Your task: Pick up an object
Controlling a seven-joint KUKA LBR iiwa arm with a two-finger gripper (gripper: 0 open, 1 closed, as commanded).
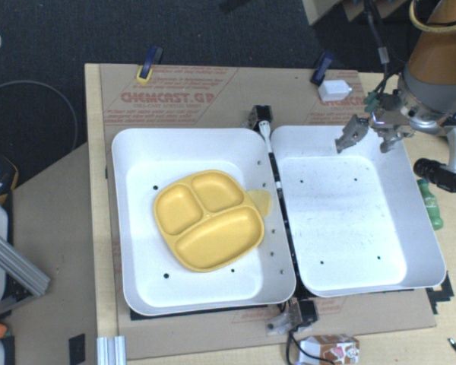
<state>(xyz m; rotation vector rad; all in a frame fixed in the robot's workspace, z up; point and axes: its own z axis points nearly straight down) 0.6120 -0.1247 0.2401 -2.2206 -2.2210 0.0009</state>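
Yellow tray far from hand

Cut off and hidden parts
The arm runs off the frame's upper right; a yellow piece lies partly hidden under the yellow tray

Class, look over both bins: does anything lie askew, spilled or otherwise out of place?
Only mildly. The yellow divided plate in the left bin lies turned at a slant to the bin's walls, not square. Nothing looks spilled or broken. The gripper is over the right bin's far edge.
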